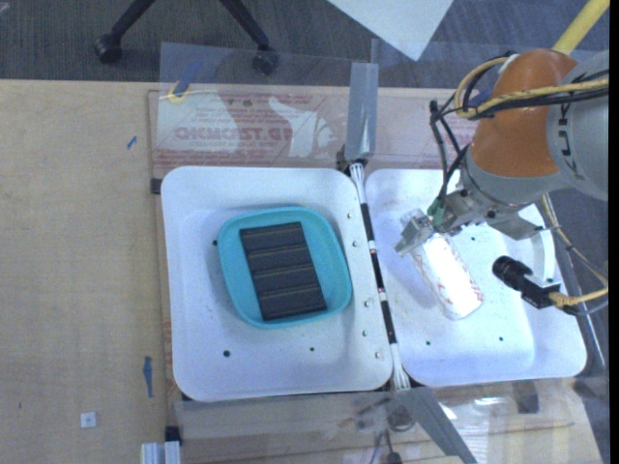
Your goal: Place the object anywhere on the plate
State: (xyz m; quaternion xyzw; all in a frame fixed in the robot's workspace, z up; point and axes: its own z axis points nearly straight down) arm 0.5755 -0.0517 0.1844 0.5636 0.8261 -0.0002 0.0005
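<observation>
You are at the pickup step: the end effector (418,234) sits by the white bottle (451,275), grip state unclear; the plate (281,268) awaits.

Two shallow white bins sit side by side on a wooden bench (68,259): the left bin (193,356) holds a turquoise plate (232,288) with rounded corners, and a dark grey ribbed rectangular block (281,270) lies on that plate, tilted slightly. In the right bin (503,346) a white cylindrical object with reddish markings (451,276) lies on its side, slanting from upper left to lower right. The grey arm with its orange band (517,114) reaches in from the right, and its gripper (418,234) sits at the upper-left end of the cylinder, touching or just above it.
</observation>
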